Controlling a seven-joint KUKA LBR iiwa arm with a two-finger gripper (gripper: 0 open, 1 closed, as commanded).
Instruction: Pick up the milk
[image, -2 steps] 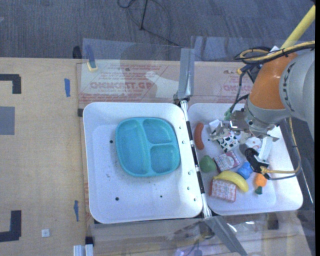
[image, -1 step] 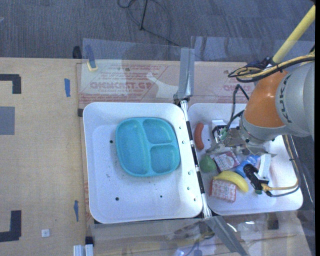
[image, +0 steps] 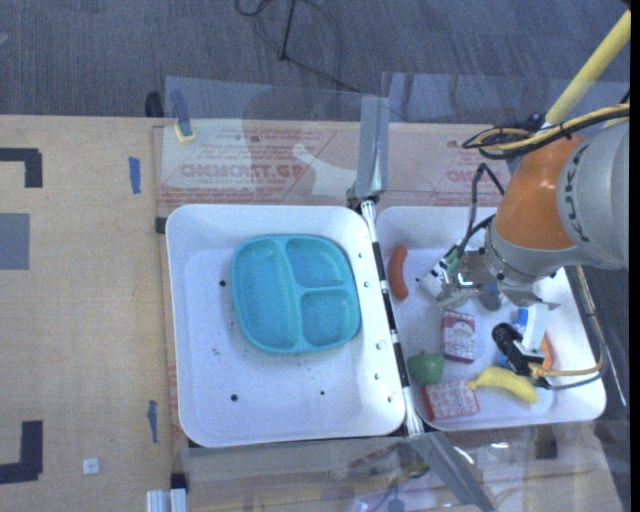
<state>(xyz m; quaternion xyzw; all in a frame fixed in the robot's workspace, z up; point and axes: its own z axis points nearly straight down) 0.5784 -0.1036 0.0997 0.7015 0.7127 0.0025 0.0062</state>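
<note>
Over right bin (image: 425, 232) with banana (image: 505, 382), hand (image: 468, 288), left bin (image: 200, 245) with teal plate (image: 295, 292)

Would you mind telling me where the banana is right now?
The banana lies in the right bin, near its front edge in the camera view, just right of a red-and-white packet.

Grey carpet floor (image: 120, 50) with a black cable (image: 287, 40), pale wood tabletop (image: 80, 300) marked with black tape (image: 33, 170) and blue tape (image: 134, 175).
</note>
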